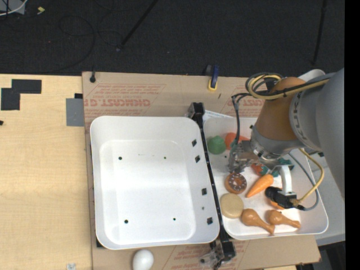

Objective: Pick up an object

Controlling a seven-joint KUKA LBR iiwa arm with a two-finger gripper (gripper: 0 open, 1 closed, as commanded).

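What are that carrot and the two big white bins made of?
The carrot looks like molded plastic toy food: smooth, uniform orange, slightly shiny. The bins seem thin glossy plastic, with rounded corners and soft reflections, though coated metal can't be ruled out.

The grey arm [315, 111] covers the far right part of the right white bin [315, 226], partly hiding a small red object [232, 139] and a teal item [287, 162].

My arm, grey and orange

My arm [320, 111] is a smooth grey shell with a rounded orange band [277, 114] above the wrist; yellow and black cables [260, 84] loop just beside that band, and my gripper [241, 157] is dark metal.
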